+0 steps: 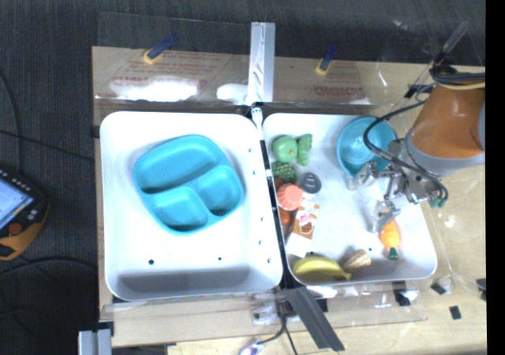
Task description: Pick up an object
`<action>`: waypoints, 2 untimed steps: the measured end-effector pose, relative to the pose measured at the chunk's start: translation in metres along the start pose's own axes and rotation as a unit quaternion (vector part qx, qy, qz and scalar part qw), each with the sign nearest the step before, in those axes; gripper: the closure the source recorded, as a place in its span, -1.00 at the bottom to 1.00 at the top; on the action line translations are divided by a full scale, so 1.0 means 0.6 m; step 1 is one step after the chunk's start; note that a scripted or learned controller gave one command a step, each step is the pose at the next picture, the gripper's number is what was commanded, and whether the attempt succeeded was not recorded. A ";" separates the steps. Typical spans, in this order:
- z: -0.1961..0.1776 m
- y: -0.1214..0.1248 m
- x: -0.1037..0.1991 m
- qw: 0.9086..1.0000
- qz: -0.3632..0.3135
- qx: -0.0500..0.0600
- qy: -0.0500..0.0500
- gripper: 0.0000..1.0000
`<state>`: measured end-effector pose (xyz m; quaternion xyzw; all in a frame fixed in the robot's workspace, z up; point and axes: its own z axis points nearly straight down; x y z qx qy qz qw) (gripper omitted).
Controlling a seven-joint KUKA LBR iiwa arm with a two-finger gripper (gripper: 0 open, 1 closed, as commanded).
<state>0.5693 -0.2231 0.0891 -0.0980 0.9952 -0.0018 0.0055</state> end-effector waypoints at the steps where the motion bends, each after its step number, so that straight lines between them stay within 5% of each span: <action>1: 0.001 0.096 -0.112 0.997 -0.080 0.001 -0.001 -1.00; 2: -0.001 0.011 0.048 0.998 -0.067 -0.002 0.001 -1.00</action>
